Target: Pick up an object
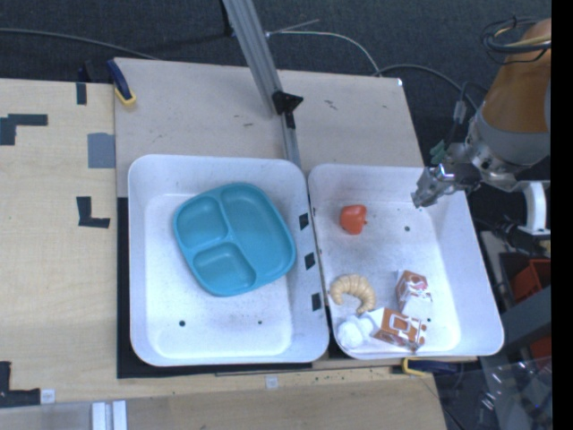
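The gripper is hovering over the far right edge of the right bin, and whether it's wide or narrow I can't tell from here. Nothing is showing in its grasp. The red pepper is sitting well left of it. A croissant, two small cartons and a white egg are crowding the near corner. The blue divided plate is lying in the left bin.

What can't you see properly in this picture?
- Gripper: too small and blurred to tell its fingers' state.
- Arm: cut off by the right edge.
- Small cartons: print too small to read.
- White thing beside the croissant: too blurred to identify.
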`<action>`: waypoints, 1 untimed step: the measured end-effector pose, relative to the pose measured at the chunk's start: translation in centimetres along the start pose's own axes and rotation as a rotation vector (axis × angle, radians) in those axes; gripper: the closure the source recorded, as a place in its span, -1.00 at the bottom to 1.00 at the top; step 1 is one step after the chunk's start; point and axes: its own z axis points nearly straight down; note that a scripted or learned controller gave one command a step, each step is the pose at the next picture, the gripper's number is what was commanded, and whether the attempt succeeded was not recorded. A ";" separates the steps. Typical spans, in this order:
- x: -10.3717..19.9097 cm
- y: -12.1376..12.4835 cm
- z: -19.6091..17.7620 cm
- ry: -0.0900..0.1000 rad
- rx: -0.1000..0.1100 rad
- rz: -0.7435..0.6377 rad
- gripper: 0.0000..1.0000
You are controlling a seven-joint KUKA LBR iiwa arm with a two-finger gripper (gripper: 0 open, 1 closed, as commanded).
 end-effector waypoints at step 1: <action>0.1 0.1 -1.2 0.001 0.004 0.001 1.00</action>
